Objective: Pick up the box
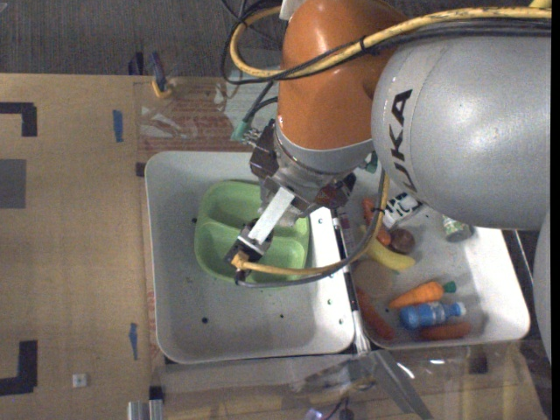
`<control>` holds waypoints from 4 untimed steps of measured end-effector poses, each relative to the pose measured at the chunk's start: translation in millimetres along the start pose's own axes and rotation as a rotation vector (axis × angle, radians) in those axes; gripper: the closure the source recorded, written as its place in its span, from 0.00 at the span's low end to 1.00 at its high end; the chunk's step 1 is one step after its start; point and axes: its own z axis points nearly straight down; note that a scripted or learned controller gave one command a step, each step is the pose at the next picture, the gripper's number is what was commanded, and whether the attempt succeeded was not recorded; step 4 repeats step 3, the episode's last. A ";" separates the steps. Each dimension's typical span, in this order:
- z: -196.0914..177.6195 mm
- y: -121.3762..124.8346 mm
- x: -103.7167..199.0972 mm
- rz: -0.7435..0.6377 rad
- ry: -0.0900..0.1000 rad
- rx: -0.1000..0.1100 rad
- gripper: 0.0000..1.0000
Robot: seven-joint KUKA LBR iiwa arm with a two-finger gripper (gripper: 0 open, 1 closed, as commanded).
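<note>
Arm [332,68] low over green tray [219,226] in left bin [175,322].
Pickup not yet done; whether gripper [297,195] grasps anything cannot be told.

We list, from left to right:

- Bench top [70,261]: matt brown board, like card or pressed wood (we cannot tell which).
- Blue tape [117,126]: strips on the bench top, dull.
- Left bin [175,322]: white plastic, smooth, with a faint sheen.
- Divided tray [219,226]: lime-green plastic, smooth, softly glossy.
- Right bin [503,296]: the same white plastic.
- Bottle [433,313]: blue plastic, shiny.
- Carrot [418,294]: orange, satin, with a moulded-plastic look.
- Orange band [332,59] on the arm: high-gloss shell.
- Grey casing [472,121] on the arm: smooth, glossy, bright with highlights.
- Far floor [105,16]: grey, rough, matt weave.
</note>
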 end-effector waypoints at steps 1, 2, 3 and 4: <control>-117.5 -23.7 21.5 0.258 0.003 -0.003 1.00; -127.4 -22.9 22.0 0.260 0.004 -0.003 1.00; -137.2 -22.3 22.6 0.262 0.005 -0.004 1.00; -137.2 -22.3 22.6 0.262 0.005 -0.004 1.00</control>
